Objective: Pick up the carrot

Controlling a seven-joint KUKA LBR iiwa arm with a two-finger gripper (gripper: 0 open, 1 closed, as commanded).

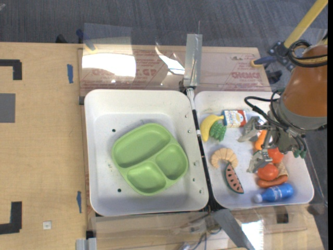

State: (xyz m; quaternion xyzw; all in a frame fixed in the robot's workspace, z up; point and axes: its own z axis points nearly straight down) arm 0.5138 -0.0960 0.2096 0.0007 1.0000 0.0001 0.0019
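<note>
The carrot (pixel 261 139) is a short orange piece in the right bin (pixel 307 191), near its right side. My gripper (pixel 253 148) hangs low over it, and the arm's orange band sits above it at the right edge of the view. Its two grey fingers (pixel 248 133) are spread apart, one on the far side and one on the near side. The carrot lies in the gap at their base. I cannot tell whether either finger touches it. The gripper is open.
The right bin also holds a banana (pixel 207 125), broccoli (pixel 218 132), a small carton (pixel 234 118), a croissant (pixel 224 156), a watermelon slice (pixel 233 179), a red tomato (pixel 268 172) and a blue bottle (pixel 274 193). In the left bin (pixel 99 108) lies a green divided plate (pixel 150 158).
</note>
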